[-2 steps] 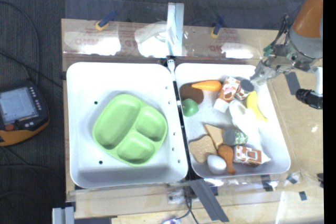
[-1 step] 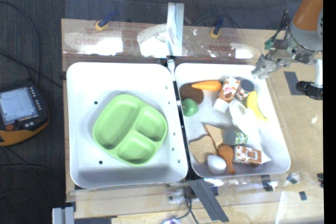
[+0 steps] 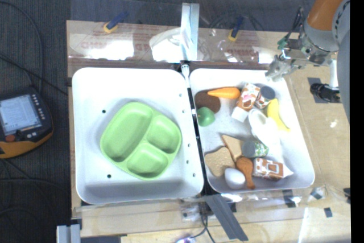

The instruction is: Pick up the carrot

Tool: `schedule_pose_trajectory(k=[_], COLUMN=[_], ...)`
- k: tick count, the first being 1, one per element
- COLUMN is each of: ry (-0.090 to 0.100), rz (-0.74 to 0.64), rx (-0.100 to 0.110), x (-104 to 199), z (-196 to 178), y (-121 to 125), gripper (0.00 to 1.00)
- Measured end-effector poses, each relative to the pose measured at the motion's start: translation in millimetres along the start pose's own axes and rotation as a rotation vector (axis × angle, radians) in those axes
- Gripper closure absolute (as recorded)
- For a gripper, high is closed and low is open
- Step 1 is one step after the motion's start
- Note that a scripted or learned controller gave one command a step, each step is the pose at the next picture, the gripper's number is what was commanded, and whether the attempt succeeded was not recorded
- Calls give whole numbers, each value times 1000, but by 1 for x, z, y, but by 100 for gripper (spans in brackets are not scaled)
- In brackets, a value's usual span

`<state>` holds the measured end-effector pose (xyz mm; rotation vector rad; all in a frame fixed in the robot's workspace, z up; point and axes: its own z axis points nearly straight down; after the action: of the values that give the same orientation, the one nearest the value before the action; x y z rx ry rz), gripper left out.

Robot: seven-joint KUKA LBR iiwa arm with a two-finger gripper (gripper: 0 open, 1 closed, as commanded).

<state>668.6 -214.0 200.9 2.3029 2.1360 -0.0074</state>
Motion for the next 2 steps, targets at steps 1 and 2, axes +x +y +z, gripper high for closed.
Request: schedule_pose_trajectory(k=[1,2], ry=[0,2], rz=[36,246], rx=[0,0], x=[-4,-3], z=[17,26], y=[-3,-12], gripper=[100,100])
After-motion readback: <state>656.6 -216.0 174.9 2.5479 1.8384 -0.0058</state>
